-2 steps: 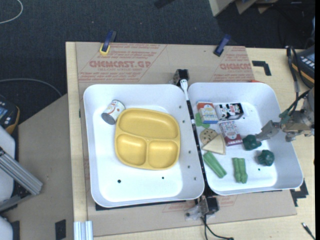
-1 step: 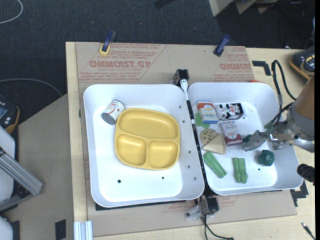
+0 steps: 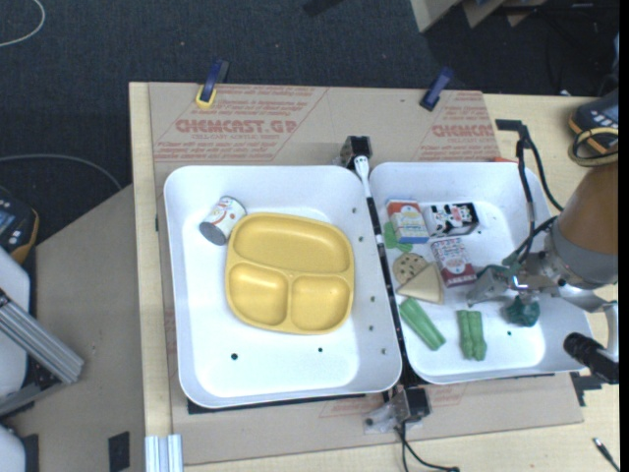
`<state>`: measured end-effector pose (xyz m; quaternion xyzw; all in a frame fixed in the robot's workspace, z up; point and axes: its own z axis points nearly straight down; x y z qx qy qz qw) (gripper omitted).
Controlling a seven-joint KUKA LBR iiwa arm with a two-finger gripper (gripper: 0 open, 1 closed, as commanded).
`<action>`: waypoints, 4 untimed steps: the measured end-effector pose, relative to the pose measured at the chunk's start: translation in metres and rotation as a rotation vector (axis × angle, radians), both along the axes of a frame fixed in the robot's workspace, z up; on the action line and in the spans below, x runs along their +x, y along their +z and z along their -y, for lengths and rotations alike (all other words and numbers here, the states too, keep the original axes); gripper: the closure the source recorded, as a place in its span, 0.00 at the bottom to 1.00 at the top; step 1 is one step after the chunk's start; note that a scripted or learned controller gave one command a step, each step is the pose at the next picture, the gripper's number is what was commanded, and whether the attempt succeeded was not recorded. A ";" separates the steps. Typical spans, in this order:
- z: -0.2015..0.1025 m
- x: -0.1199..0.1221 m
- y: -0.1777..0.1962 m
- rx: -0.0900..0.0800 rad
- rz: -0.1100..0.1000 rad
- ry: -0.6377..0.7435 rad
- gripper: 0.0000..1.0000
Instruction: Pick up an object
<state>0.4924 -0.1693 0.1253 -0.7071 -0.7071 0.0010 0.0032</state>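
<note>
The brown protective sheet (image 3: 295,116) on the worktop carries red print reading "CHEMCAST GP", repeated in part at its right. The packets' labels are too small to read.

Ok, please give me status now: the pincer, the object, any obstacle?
Pincer low in right bin, grip state unclear. Small teal object just beside it. Red packet and green pieces lie close by.

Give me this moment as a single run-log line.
arm: reaching in over right bin | gripper: low, beside a dark green toy, grasp unconfirmed | left bin: yellow tray, small can
</note>
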 end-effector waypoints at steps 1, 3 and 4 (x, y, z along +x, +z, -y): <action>-0.001 -0.001 -0.043 0.000 0.001 -0.001 0.00; -0.002 -0.002 0.033 -0.006 0.013 0.001 1.00; -0.006 -0.009 0.082 -0.006 0.012 0.001 1.00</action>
